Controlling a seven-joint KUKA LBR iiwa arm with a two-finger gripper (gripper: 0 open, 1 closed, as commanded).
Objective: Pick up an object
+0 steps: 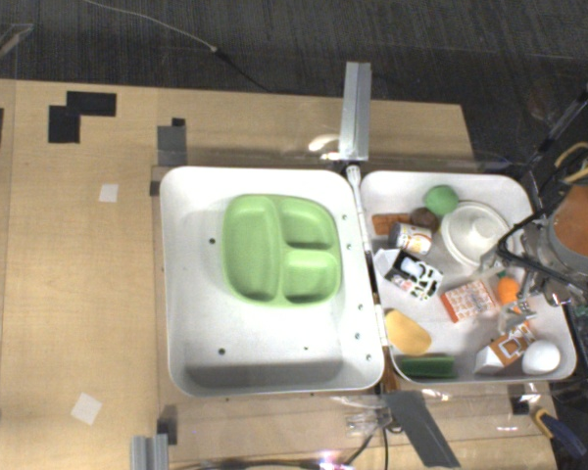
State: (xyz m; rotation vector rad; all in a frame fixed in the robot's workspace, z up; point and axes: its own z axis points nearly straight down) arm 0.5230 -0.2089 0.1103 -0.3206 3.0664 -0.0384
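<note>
The right bin (559,199) holds a heap of small things. At its back lie a green ball (440,200) and a white bowl (470,231). A black-and-white packet (414,275) and a small can (412,238) sit near the left wall. An orange-red packet (467,301) lies in the middle, with a small orange ball (508,289) beside it. At the front are a yellow piece (408,332), a dark green piece (428,366), a small printed box (513,344) and a white ball (541,357). My gripper (526,300) hangs over the bin's right side, just right of the orange ball, below the arm's orange band (580,218).
The left bin (191,292) holds a light green divided plate (279,248). A metal post (357,111) stands behind the wall between the two bins. Cables run along the right of the arm.
</note>
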